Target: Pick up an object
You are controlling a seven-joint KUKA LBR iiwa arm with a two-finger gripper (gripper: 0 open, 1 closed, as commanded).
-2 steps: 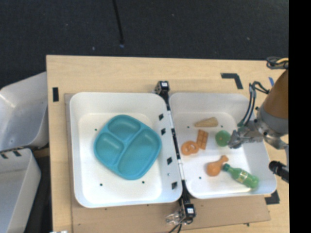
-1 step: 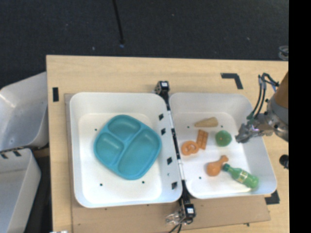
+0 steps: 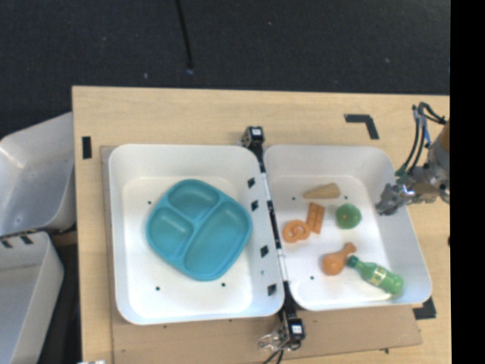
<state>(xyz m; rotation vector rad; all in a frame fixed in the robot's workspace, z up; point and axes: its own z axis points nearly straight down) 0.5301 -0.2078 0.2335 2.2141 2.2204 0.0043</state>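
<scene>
Tool [image 3: 392,200] sits at the right edge of the right bin [image 3: 394,237], over its rim — can't tell from this angle how it's set. Nothing visible in its grip.

Right bin contents: tan wedge-shaped piece [image 3: 323,192] near the top, green round toy [image 3: 348,216] just below and right of it, orange ring [image 3: 295,232] touching an orange ridged block [image 3: 315,218], orange drumstick toy [image 3: 337,260] lower down, green bottle [image 3: 377,274] lying on its side just right of the drumstick, near the bottom right corner. The green round toy is the closest item to the tool — apart, not touching.

Left bin [image 3: 121,226] holds a teal divided plate [image 3: 198,228], roughly centered. Both bins sit on the light wood tabletop [image 3: 182,116].
</scene>
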